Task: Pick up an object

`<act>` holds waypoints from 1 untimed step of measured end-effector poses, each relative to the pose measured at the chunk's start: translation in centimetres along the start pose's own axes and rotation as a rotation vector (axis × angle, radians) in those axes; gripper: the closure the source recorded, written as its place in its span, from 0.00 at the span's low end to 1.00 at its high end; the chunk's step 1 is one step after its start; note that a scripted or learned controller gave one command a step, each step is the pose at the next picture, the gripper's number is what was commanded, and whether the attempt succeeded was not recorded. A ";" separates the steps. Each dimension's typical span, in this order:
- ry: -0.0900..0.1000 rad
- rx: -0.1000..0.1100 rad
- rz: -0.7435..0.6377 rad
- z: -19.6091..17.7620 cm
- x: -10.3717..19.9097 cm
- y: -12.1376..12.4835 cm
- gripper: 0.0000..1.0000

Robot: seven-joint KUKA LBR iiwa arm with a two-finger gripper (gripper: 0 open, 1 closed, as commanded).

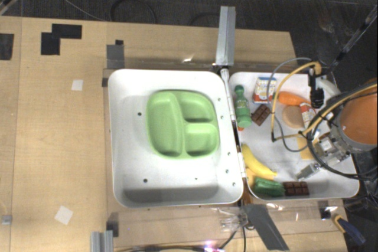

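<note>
The pincer (308, 170), fingers' state unclear, is hovering low in the right bin (348, 189), near the chocolate bar (296, 189), banana (257, 164) and green bottle (241, 107). The left bin (127, 186) is holding a green tray (180, 124).

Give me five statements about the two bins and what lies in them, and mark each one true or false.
1. The green divided tray lies in the left bin. True.
2. The banana lies in the left bin. False: it is in the right bin, near that bin's left wall.
3. The green bottle lies along the left side of the right bin. True.
4. The green bottle stands on the divided tray. False: it lies in the right bin, apart from the tray.
5. A chocolate bar lies at the near edge of the right bin, beside a green vegetable. True.
</note>
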State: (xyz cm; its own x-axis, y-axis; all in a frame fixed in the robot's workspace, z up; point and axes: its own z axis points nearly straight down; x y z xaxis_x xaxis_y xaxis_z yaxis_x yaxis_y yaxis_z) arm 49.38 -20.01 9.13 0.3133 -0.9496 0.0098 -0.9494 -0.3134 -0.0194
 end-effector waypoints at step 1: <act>-0.010 -0.012 -0.328 -0.2 -0.6 0.3 0.00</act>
State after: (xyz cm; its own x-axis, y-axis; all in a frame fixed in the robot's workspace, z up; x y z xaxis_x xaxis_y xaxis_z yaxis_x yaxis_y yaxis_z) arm 48.91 -19.56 9.36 0.6027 -0.7979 0.0034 -0.7979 -0.6027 -0.0054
